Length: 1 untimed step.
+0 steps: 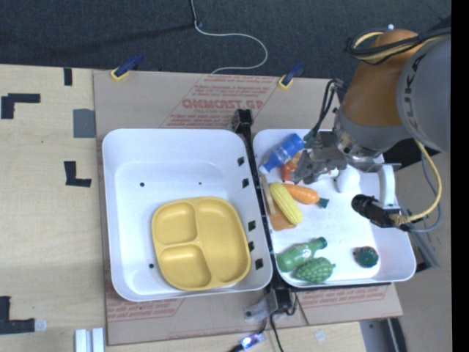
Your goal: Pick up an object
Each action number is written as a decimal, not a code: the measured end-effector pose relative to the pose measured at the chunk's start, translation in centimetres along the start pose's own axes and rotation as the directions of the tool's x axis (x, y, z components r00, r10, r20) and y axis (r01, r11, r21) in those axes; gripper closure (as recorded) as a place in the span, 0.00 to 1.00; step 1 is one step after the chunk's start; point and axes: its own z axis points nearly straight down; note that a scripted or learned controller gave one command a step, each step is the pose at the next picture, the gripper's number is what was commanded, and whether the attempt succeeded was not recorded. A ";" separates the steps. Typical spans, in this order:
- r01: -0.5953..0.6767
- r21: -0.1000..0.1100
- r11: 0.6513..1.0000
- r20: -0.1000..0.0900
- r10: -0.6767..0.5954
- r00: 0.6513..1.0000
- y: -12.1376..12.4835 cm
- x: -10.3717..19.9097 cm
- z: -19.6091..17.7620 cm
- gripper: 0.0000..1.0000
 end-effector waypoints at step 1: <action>-0.001 0.002 1.000 0.000 0.001 1.000 -0.1 -0.1 0.1 1.00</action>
